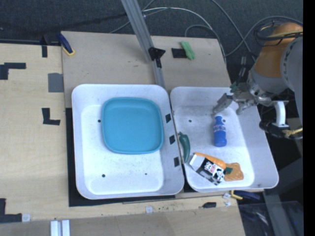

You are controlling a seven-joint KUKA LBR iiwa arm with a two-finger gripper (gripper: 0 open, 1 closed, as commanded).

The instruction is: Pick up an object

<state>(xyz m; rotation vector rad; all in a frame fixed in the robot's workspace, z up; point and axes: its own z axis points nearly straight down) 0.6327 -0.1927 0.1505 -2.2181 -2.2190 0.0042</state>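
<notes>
Gripper hovers over right bin, fingers spread apart, holding nothing. Blue bottle lies just below it. Blue plate sits in left bin.

pale wood surface with black tape marks stuck here and there. dark grey carpet floor along top. grey metal pole slanting up from surface, thin cables looping over carpet. green clip near far edge, light pretty even.
</notes>
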